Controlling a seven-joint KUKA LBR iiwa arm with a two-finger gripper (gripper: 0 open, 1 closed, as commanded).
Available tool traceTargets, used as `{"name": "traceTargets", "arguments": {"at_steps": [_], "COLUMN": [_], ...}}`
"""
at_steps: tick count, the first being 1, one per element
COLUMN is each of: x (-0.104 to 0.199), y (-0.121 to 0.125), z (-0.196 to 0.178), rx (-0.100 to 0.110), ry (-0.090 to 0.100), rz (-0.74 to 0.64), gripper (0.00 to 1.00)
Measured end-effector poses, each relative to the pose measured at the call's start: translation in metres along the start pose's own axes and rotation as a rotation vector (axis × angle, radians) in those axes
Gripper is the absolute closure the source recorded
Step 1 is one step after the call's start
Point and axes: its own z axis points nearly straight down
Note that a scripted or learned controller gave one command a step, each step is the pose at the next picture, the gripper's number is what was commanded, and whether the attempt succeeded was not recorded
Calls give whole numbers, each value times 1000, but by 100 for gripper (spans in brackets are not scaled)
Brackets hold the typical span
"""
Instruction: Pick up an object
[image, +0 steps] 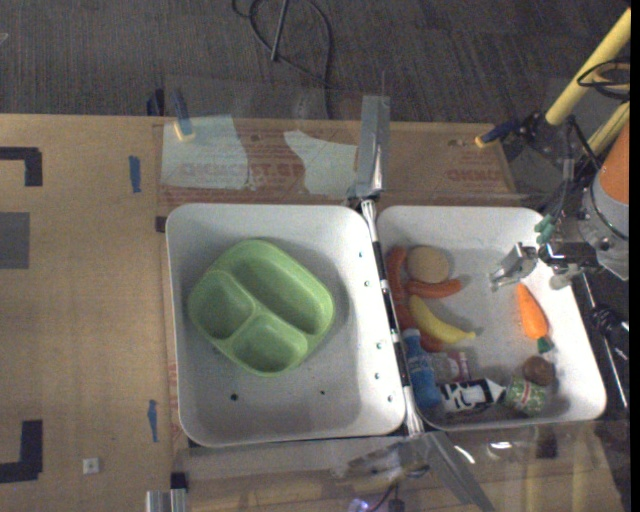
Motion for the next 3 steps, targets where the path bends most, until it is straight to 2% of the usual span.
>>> {"name": "traceTargets", "arguments": {"at_steps": [1,2,3], "x": [-67,-99,-87], "y": [-15,-8,8], "z": [-112,56,182], "rx": [-2,0,-4], "ry": [-2,1,15], "rz": [-147,-96,-105], "gripper": [0,0,0]}}
